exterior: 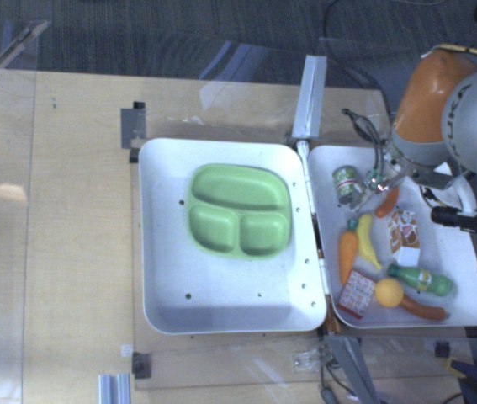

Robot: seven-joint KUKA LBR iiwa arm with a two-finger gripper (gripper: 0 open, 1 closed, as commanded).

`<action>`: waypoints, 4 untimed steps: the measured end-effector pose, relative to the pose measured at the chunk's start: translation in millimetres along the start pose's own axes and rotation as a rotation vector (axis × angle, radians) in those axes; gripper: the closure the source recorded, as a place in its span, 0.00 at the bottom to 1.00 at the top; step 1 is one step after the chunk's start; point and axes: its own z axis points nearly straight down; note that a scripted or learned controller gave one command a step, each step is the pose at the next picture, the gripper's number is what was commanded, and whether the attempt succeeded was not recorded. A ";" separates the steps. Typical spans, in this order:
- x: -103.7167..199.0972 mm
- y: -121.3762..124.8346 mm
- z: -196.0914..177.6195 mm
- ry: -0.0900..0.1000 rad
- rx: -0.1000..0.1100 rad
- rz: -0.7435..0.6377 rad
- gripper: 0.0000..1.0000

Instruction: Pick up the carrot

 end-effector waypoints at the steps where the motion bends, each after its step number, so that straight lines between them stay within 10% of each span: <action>1: -2.1 2.7 -0.6 -0.011 -0.016 -0.277 1.00; 2: 32.6 -9.2 0.1 -0.055 -0.061 -0.574 1.00; 3: -55.7 -43.1 -12.6 -0.053 -0.059 -0.644 1.00; 4: -28.4 -42.1 1.0 -0.068 -0.051 -1.028 1.00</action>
